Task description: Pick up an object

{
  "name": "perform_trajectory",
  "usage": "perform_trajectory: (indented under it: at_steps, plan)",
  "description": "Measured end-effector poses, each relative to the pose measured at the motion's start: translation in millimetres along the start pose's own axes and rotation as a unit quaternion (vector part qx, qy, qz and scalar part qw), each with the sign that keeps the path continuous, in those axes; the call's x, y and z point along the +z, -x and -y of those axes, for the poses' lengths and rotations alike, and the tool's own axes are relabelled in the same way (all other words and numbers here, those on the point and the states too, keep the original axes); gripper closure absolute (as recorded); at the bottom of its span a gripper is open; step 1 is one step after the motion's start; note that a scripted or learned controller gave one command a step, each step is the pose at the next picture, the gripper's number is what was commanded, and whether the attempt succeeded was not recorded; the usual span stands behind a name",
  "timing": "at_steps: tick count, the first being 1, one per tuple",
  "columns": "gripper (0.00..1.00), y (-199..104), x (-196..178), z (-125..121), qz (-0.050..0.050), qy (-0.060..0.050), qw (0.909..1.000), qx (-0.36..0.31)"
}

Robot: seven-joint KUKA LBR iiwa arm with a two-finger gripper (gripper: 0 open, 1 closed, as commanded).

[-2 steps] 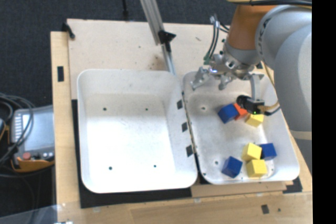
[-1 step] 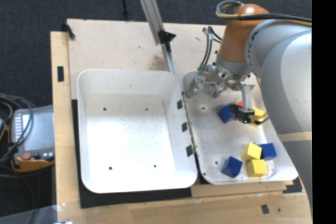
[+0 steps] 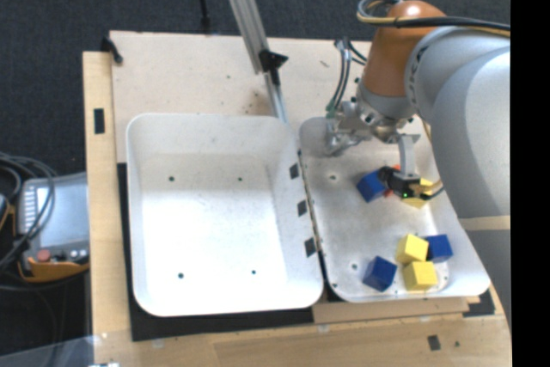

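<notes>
Camera view, looking down on the counter: nearest the lens, at the front of the right bin, a blue block and a yellow block lie close to the rim. Just behind them, a second yellow block and a second blue block sit side by side, apparently touching. Farther back, a third blue block lies alone near the middle of the same bin. Beyond it, the hand hangs over the bin's far left corner, apart from every block and with none of them in its hold; whether it is open or closed cannot be told from this angle. The grey arm with its orange band reaches in from the right. The left bin stands alongside, and a metal rail slants across the far end of the counter.
</notes>
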State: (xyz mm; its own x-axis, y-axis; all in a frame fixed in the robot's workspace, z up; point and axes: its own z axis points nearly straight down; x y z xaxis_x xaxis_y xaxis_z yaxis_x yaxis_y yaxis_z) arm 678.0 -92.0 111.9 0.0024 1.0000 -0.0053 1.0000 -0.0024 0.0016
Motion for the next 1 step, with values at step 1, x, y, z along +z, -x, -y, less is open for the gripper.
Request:
perform_trajectory:
  at_steps: [1]
  plan:
    - [1.0,-2.7,-64.8,-1.8,-0.002,0.003,1.0,-0.001]
